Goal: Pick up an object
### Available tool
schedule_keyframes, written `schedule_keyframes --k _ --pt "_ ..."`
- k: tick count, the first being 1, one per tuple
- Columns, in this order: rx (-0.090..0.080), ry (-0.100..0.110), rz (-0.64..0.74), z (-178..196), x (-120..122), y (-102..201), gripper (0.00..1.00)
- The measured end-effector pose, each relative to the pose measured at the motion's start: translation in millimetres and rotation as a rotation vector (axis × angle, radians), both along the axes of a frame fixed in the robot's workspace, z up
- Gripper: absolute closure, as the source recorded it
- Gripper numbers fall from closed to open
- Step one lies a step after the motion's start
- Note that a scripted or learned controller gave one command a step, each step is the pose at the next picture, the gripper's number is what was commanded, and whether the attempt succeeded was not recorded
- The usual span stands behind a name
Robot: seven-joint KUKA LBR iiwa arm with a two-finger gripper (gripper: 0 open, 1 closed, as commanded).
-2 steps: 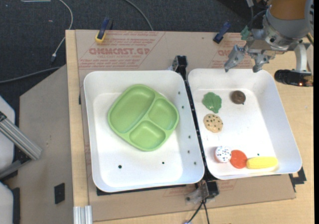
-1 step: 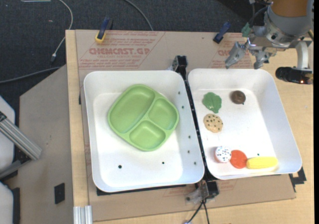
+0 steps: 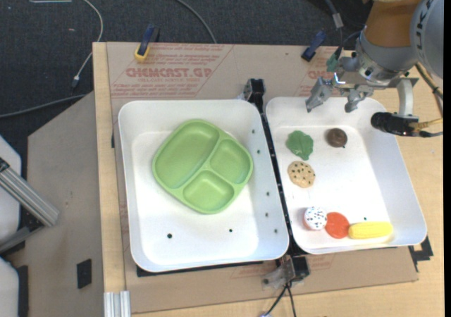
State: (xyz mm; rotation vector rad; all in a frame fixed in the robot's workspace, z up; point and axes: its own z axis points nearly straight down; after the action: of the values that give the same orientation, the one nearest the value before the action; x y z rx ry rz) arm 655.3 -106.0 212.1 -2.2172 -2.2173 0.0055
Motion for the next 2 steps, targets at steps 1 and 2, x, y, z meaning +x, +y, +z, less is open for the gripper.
schedule_keyframes --k 1,2 --pt "0.0 0.002 -0.001 -60 -7 -5 0.0" --pt "0.0 -0.001 0.001 -103 -3 -2 0.0"
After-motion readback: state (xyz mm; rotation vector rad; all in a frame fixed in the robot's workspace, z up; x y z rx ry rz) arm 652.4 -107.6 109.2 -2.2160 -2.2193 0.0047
